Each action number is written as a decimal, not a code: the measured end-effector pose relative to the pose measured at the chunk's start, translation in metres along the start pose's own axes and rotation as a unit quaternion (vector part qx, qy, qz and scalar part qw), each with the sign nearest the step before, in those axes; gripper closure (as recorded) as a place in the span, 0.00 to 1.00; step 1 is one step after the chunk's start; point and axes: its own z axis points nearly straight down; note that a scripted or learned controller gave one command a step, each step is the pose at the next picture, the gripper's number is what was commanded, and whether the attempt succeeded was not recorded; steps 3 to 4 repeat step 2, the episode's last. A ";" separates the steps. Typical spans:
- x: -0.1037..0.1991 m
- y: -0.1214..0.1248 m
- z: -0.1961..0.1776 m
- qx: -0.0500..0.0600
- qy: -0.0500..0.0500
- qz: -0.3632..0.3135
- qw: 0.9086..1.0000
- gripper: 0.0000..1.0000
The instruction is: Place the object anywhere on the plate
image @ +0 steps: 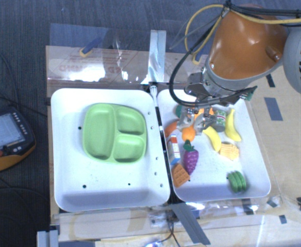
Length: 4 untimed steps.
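The green divided plate (pixel 113 133) is seen alone in the left bin (pixel 68 189). The gripper (pixel 206 116) is lowered over the far end of the right bin (pixel 258 181), above a cluster of toy food: an orange (pixel 188 134), two bananas (pixel 223 130), purple grapes (pixel 190 157), a waffle (pixel 180 175) and a green vegetable (pixel 236 181). Its opening cannot be told; nothing is seen held.

Green plate (pixel 114 133) in left bin (pixel 63 153); claw (pixel 202 118) over right bin's (pixel 256 174) toy food.
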 end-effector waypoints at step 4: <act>-0.081 0.008 0.009 -0.002 0.000 -0.012 1.000 0.00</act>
